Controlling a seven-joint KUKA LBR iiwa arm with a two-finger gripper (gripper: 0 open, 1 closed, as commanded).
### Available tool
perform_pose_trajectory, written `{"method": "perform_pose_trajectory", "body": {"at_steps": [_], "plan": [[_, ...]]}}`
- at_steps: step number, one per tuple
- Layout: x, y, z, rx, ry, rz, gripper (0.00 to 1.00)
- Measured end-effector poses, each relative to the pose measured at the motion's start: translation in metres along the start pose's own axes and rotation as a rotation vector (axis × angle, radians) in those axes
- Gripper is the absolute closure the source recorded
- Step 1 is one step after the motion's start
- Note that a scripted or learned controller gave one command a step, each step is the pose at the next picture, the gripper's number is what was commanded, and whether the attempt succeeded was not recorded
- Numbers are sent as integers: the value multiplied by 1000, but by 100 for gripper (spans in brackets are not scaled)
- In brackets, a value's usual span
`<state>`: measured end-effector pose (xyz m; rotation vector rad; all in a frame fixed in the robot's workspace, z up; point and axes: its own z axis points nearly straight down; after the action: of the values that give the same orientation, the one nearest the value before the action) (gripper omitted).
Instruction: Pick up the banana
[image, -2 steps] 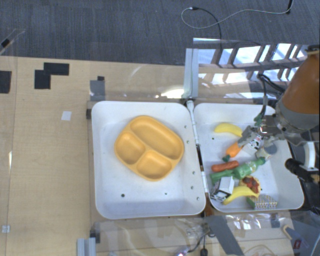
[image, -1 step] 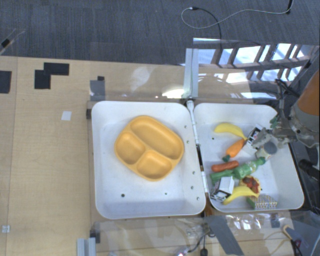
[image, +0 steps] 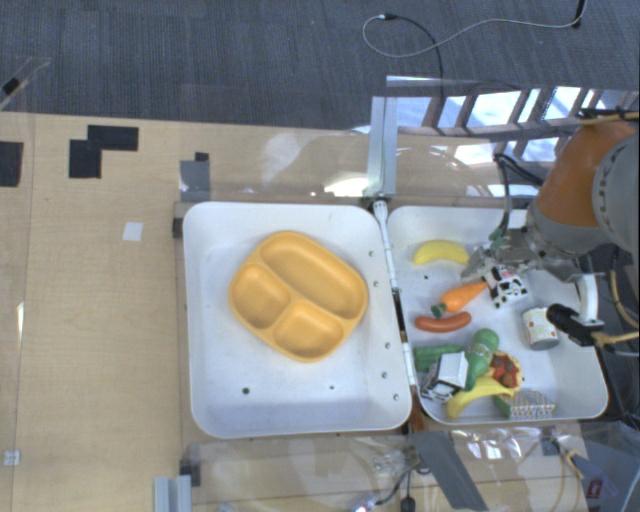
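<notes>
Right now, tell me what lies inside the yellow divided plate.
The yellow divided plate in the left bin holds nothing visible: all three compartments show bare. Whatever lies beneath the plate is covered.

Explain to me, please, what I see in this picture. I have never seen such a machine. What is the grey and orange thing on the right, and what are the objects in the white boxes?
The picture comes from one camera fixed above a bench, looking down at a slant. The grey and orange thing is a robot arm that reaches in from the right. Its gripper, a two-finger hand, hangs over the right bin; I cannot tell whether it is open or holds anything.

The left bin holds a yellow divided plate. The right bin holds toy food: a banana near the top, an orange carrot, a red sausage, a small white cup, and a mixed pile of green and yellow pieces near the bottom.

The banana, the robot's target, lies free in the bin, left of the gripper.
</notes>
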<state>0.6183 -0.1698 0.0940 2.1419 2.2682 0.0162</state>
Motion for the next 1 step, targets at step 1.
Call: {"method": "perform_pose_trajectory", "body": {"at_steps": [1], "plan": [[55,35,3,20,4,72,0]]}}
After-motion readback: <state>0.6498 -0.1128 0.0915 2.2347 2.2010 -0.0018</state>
